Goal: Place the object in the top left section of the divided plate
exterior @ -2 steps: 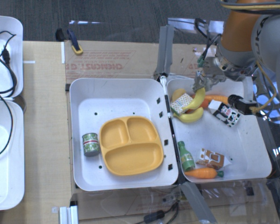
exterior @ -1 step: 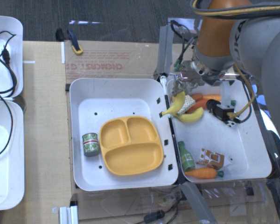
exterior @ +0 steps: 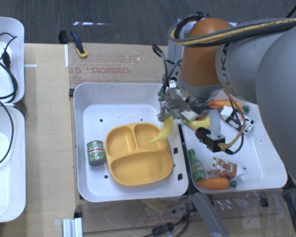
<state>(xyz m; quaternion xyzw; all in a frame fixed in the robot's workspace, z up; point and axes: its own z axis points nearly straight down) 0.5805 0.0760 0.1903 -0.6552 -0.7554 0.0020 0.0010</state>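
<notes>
The tool (exterior: pixel 168 111) sits low over the near edge of the left bin (exterior: pixel 84 132), pinched onto the top end of a banana (exterior: pixel 164 130). The fruit hangs from that grip, its curve dropping down and to the left, and its tip is over the right rim of the plate (exterior: pixel 138 157).

That plate is yellow with three compartments: two small ones at the top and one wide one below. The banana's tip is over the upper right compartment, so by my reading the top left one lies just beyond it, across the ridge.

How will it handle? It looks like a toy banana: light, fairly stiff, with a smooth, slippery skin. Held by one end, it can swing or twist in the grip, and a pinch on a tapering tip can slide off. A hold nearer the middle would be steadier, but from here the safer call is probably to carry it slowly and set it down gently. It is long against that small compartment, so it may rest across the ridge instead of lying flat.

A small can (exterior: pixel 95 152) stands left of the plate, just beside its rim. In the right bin are a green bottle (exterior: pixel 196 165) and a carrot (exterior: pixel 214 183).
</notes>
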